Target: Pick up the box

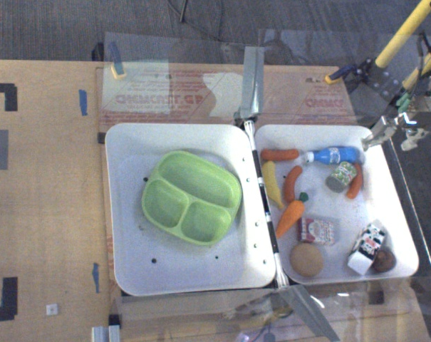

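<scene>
The box (316,231) is small, red and white, and lies flat in the right bin (404,212) near its front middle. It sits between a carrot (291,217) on its left and a black-and-white milk carton (366,249) on its right. A round tan bun (307,259) is just in front of it. My gripper (397,127) hovers over the bin's far right corner, well away from the box and up-right of it, with nothing visibly in it.
The right bin also holds a blue bottle (334,155), a grey-green can (341,177), several sausages (293,182), a yellow banana (273,184) and a brown lump (385,261). A green divided plate (191,197) lies in the left bin (122,212). A yellow pole (407,26) slants at top right.
</scene>
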